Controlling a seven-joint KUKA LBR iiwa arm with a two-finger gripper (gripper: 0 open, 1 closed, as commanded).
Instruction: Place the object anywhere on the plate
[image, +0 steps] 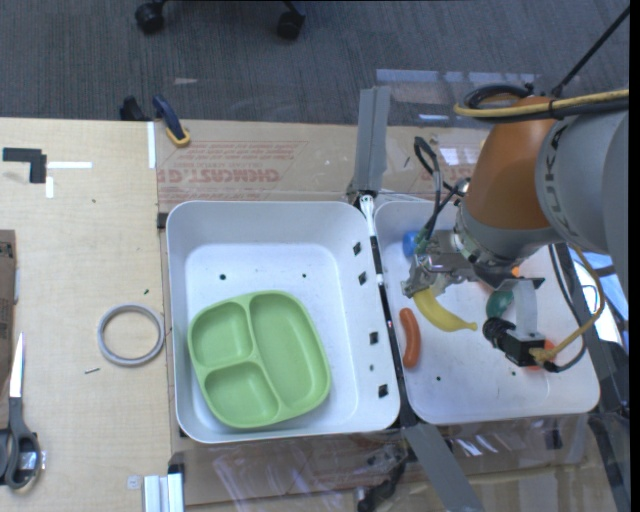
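Banana (443, 311) lies in the right bin (500, 395), beside a hot dog (409, 336); gripper (428, 275) at its upper end, grasp indiscernible. Green divided plate (259, 358) occupies the left bin (200, 240).

The grey arm with its orange band (520, 170) hides much of the right white bin (560, 395); a small blue object (410, 242) shows only partly beside it; steel scissors (15, 445) are cut off at the left edge.

2 white bins (190, 250), 1 green plate (260, 358), 1 banana (440, 312), 1 sausage (409, 336).
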